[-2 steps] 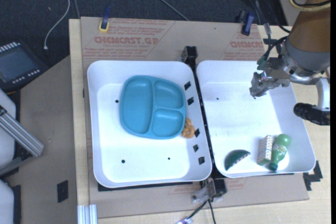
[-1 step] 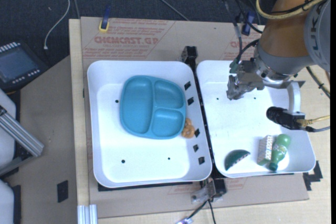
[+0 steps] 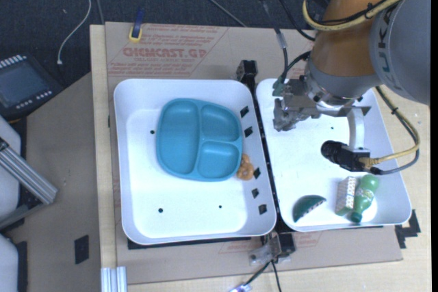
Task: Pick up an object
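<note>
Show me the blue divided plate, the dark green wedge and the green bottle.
blue divided plate (image 3: 199, 140), camera view, centre where its dividers meet
dark green wedge (image 3: 309, 206), camera view, middle of its top face
green bottle (image 3: 363, 198), camera view, middle of its body

Large red print on the pale brown table (image 3: 164, 51), behind the left bin, reads roughly "CHEMCAST GP". The smaller red lines above and below it are too fine to read. On the grey arm (image 3: 404, 44), at the right, part of a dark brand mark shows: the letters "KU", running sideways, with the rest cut off.
</note>
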Controlling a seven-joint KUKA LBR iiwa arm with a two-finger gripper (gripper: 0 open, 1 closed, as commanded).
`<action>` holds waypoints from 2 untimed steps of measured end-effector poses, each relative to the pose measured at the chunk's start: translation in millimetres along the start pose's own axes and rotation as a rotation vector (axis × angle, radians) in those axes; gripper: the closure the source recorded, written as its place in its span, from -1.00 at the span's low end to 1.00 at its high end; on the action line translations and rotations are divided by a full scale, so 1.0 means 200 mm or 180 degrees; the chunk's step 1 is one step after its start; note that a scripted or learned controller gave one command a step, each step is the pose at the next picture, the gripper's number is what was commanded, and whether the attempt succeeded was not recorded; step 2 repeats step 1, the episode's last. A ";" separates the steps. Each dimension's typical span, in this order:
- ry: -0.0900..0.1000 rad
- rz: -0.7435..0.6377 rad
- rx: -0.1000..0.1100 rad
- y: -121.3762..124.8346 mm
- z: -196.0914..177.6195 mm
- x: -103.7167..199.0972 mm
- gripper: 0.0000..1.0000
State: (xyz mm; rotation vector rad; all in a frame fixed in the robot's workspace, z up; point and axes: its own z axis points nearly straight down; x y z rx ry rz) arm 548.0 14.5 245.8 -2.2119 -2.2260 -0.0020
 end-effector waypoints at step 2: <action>-0.0004 0.0001 -0.0003 0.02 0.03 0.26 1.00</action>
